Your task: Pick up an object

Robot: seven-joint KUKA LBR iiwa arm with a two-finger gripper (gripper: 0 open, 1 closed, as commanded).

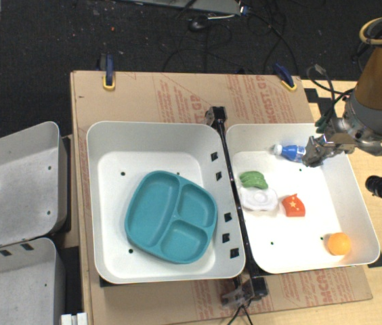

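Gripper [311, 153] at two o'clock in right bin [364, 205], touching blue-and-white bottle [287, 152] lying on its side; cannot tell its state or whether it has hold. Bottle probably light, stiff plastic, smooth and prone to roll; best taken across body, mid-length. Green piece [252, 179], white cup [258, 200], red block [293, 206] near centre; orange ball [338, 244] at five o'clock.

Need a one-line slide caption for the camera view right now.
End effector at the blue bottle in the right bin, beside a red block and an orange ball; teal tray in the left bin.
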